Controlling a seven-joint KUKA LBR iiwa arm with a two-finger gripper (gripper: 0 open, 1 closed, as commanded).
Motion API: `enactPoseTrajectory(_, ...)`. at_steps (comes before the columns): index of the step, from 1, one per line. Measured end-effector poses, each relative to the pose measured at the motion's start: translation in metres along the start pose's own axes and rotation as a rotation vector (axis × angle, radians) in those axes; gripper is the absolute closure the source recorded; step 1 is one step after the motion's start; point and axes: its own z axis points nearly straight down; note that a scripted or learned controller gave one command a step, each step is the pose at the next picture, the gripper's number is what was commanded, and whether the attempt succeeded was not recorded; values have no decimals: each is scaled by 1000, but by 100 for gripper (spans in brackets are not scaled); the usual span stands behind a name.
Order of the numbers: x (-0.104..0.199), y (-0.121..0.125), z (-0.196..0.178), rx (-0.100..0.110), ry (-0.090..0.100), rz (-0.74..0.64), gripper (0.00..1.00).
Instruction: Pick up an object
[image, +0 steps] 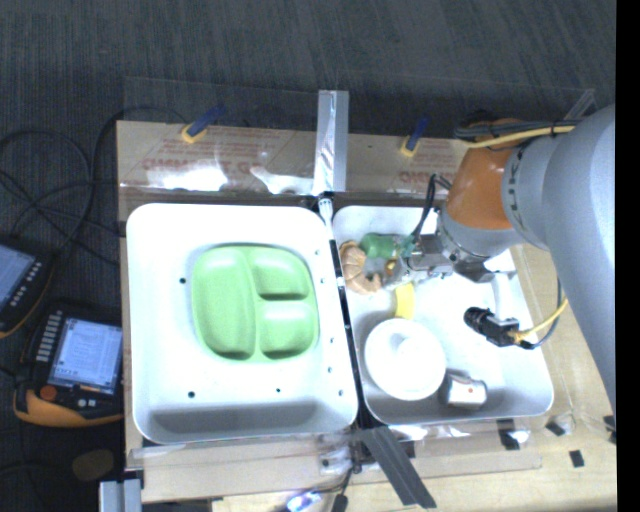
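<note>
The right bin (535, 385) holds several small objects. A tan rounded piece (354, 266) lies against its left wall, with a green object (379, 246) touching it on the right. A yellow piece (404, 300) lies just below them. A white round bowl (403, 358) sits at the front, and a small white and orange item (466, 391) rests to its right. My gripper (412, 257) reaches in from the right, low in the bin, right beside the green object and above the yellow piece. The arm's wrist hides the bin's back right part.
The left bin (160, 400) carries a green divided plate (253, 301). A black connector with a yellow cable (497, 326) hangs off the arm over the right bin. The wall between the bins (340, 310) runs close to the tan piece.
</note>
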Motion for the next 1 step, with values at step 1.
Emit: enactPoseTrajectory(1, 64, 36, -84, 13, -2, 287, 100)
